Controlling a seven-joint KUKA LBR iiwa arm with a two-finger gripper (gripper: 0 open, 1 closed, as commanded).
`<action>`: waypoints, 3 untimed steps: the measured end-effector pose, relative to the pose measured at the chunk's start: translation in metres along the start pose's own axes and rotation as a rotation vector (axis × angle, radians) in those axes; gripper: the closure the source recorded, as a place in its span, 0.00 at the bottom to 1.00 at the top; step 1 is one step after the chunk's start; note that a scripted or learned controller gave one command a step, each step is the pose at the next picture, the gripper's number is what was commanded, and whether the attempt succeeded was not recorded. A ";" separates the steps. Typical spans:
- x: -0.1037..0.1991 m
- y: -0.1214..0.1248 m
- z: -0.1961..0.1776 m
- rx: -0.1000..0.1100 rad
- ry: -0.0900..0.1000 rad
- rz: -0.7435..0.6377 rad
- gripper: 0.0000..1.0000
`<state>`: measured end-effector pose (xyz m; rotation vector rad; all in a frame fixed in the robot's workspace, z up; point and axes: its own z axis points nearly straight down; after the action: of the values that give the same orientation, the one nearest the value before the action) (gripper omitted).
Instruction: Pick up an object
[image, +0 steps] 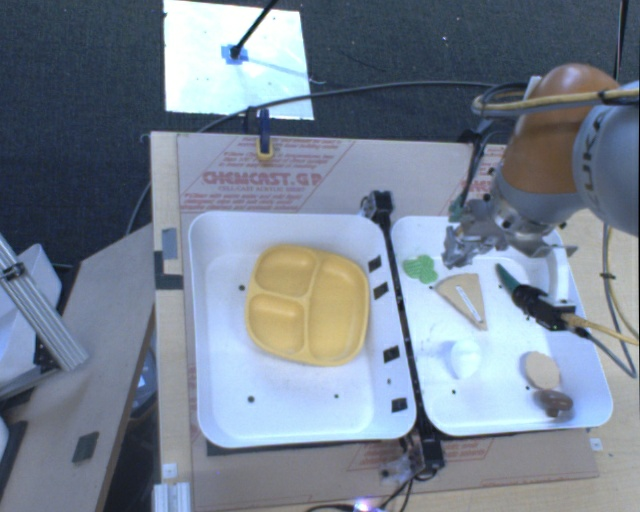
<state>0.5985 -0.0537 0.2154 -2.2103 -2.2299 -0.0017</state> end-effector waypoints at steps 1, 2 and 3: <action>0.045 -0.018 -0.011 -0.001 0.000 0.000 1.00; 0.092 -0.028 -0.005 0.000 -0.001 0.000 1.00; 0.132 -0.046 -0.001 0.001 -0.001 0.000 1.00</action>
<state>0.5513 0.0782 0.2171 -2.2108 -2.2295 -0.0003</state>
